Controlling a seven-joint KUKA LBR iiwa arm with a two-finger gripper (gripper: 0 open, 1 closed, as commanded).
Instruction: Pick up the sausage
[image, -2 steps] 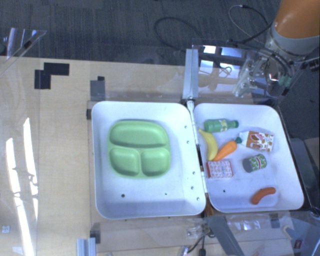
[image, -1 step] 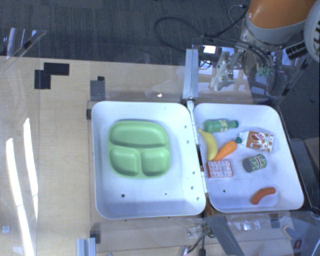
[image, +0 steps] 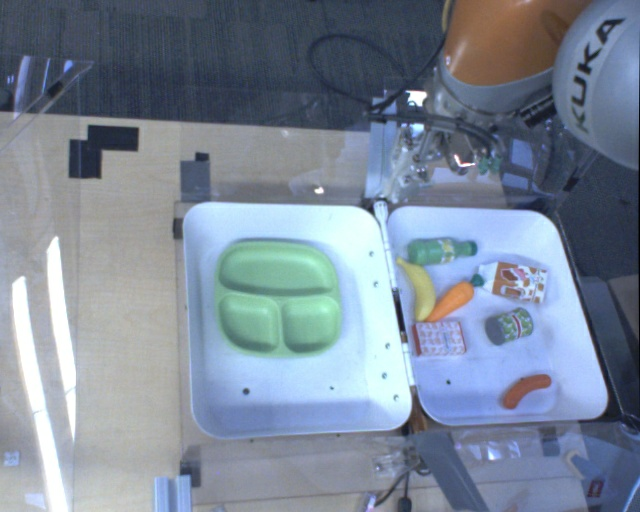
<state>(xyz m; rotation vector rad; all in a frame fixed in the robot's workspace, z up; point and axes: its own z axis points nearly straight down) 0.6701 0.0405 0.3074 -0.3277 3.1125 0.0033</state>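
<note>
The sausage (image: 526, 391) — a smooth, reddish-orange, slightly curved link — is lying near the front right corner of the right bin (image: 575, 300), apart from everything else in it. Toward the bin's middle a small cylindrical can (image: 510, 326) with a green label is lying on its side, and behind it a printed carton (image: 515, 281) is resting flat near the right wall. A tapering orange carrot (image: 446, 300) is lying at a slant beside a curved yellow banana (image: 419, 287) along the left wall, with a flat red-and-white packet (image: 440, 339) just in front of them and a green bottle (image: 441, 250) near the back edge. In the left bin (image: 200, 380) a matte green compartment tray (image: 279, 297) is sitting near the centre. The gripper (image: 440, 150) is hanging beyond the right bin's back edge, gripping nothing — whether its fingers are parted I cannot tell.
</note>
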